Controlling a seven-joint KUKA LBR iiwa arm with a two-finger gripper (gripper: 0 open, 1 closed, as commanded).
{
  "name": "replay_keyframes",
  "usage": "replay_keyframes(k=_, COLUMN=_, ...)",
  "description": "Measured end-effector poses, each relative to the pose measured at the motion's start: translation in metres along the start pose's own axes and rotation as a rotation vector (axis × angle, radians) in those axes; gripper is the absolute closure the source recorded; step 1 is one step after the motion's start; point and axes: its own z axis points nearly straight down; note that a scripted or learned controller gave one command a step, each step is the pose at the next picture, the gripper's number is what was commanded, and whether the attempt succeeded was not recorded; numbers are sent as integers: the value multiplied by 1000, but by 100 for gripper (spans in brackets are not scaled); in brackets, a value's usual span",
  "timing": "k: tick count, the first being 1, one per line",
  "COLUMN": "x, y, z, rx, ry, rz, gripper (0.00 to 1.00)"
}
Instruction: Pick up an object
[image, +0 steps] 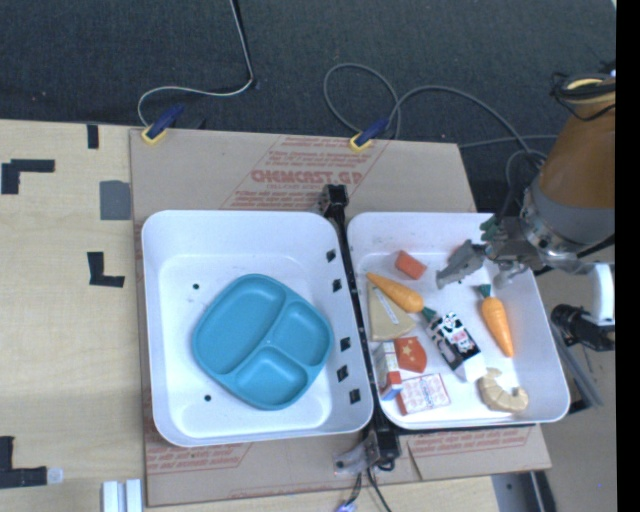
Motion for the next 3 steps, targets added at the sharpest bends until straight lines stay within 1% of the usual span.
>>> replay_keyframes(k=1, x=48, y=45, z=75, rx=2, ry=0, rz=0, gripper=0)
replay_keyframes(k=2, x=18, y=91, z=173, rx=-6, ry=-3, rz=0, gripper=0)
replay_keyframes(k=3, x=34, y=107, z=174, rx=-4, ry=-2, rz=0, gripper=0)
